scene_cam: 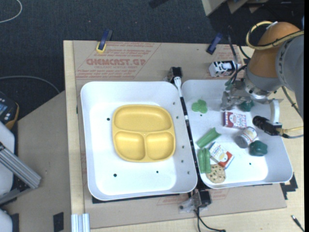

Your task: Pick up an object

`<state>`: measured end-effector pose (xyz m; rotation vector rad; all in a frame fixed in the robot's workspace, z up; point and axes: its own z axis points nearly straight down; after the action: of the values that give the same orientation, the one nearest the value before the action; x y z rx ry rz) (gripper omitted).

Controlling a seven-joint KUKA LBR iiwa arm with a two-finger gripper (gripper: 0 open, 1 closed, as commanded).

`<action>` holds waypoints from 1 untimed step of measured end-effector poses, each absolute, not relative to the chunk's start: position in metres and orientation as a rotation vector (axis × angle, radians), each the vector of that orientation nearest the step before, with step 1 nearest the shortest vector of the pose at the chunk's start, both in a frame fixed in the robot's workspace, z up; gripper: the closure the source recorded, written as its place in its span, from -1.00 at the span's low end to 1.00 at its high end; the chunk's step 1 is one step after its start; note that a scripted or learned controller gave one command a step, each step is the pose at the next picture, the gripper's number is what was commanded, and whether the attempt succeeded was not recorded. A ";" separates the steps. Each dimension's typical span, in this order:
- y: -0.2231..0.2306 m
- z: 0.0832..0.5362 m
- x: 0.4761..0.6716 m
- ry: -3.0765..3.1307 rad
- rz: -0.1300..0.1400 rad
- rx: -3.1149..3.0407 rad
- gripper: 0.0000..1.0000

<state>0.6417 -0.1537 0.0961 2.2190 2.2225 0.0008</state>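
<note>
Your bench sits on dark carpet; two bins lie flush. Gripper hangs at the right bin's far edge; its grip state: cannot tell.

Left bin: white, few small black dots on floor. Divided tray: plain mustard yellow. Right bin: white. Leaf-shaped piece: green. Small carton: red and white print. Pod-shaped pieces: green. Flat packet: white with red, yellow and green print. Round cookie: tan, dark specks. Small can: silver-grey. Lump: dark teal. Table: tan board, faded red lettering. Arm: grey, orange band. Floor: dark grey.
</note>
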 end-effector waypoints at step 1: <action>-0.163 0.147 0.641 2.216 0.005 2.217 1.00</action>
<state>0.6412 -0.1634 0.1475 2.2171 2.2161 0.0048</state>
